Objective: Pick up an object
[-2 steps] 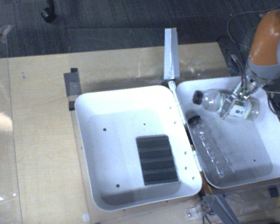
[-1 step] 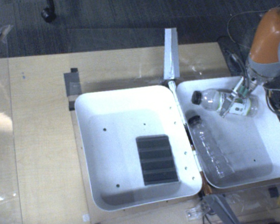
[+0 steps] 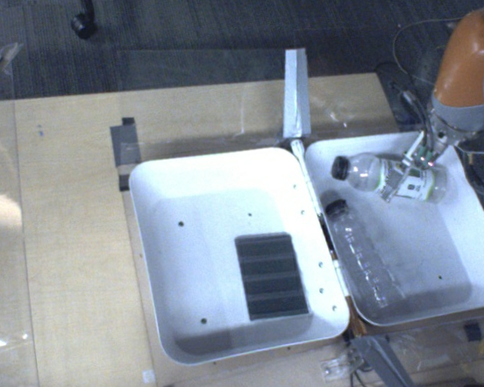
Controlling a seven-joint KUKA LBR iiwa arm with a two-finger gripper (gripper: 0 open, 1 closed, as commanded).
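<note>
A black ridged tray [image 3: 271, 274] lies flat in the left bin [image 3: 169, 242]. In the right bin [image 3: 465, 274], one clear bottle [image 3: 361, 256] rests along the wall; the gripper [image 3: 409, 173] straddles another bottle [image 3: 381, 173], seemingly clamped for lifting.

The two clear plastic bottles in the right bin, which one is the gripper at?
The shorter bottle lying across the bin's far end; the gripper is at its base. The longer bottle lies along the left wall.
</note>
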